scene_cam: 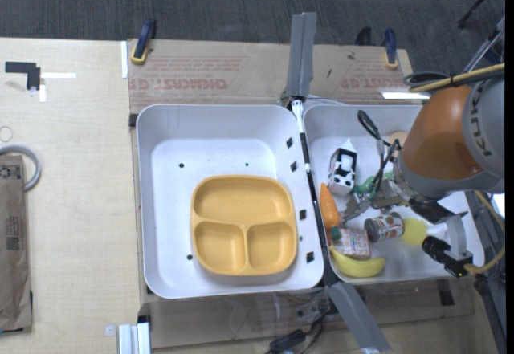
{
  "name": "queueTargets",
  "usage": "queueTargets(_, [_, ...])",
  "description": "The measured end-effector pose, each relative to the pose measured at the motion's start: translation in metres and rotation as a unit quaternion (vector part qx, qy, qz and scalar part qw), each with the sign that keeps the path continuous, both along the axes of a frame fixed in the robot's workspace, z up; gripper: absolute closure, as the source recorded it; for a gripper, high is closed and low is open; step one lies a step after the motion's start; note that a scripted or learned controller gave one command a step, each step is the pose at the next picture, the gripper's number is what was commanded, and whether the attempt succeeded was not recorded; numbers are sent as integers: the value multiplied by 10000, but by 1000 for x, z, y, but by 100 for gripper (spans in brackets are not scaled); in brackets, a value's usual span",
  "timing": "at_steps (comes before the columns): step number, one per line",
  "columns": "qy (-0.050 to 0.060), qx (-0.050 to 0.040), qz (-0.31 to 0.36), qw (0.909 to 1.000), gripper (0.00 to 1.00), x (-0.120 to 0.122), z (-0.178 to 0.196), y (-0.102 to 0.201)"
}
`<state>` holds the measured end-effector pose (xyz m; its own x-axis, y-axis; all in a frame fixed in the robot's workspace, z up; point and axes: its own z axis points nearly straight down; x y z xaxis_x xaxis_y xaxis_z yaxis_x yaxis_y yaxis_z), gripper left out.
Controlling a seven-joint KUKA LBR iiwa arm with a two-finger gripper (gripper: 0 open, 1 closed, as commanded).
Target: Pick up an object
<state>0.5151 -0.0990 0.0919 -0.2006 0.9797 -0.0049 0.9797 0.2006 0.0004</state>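
Worktop [72, 184]: pale wood surface; a brown paper bag [14, 240] lies at its far left edge
Left bin [161, 136]: white, shallow; holds a yellow divided plate [243, 225] with three compartments, lying flat near the bin's front
Divider [303, 55]: grey bar running between the two bins
Right bin [321, 124]: white; crowded with small things
Carrot [328, 206]: orange, lying along the right bin's left wall
Cow toy [343, 168]: black and white, just behind the carrot
Banana [357, 265]: yellow, at the bin's front, just beside a small packet [351, 242]
Jar [383, 227]: small, lying on its side, right of the packet
Claw [374, 197]: low in the right bin, just above the jar; whether its fingers are open or closed, I cannot tell
Arm [442, 144]: grey with orange band, reaching in from the right
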Motion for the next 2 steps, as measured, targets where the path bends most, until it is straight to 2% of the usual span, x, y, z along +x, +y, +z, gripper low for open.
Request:
queueTargets(1, [5,20,312,9995,0,69,0,-6])
queueTargets(2, [1,16,295,9996,100,69,9,-8])
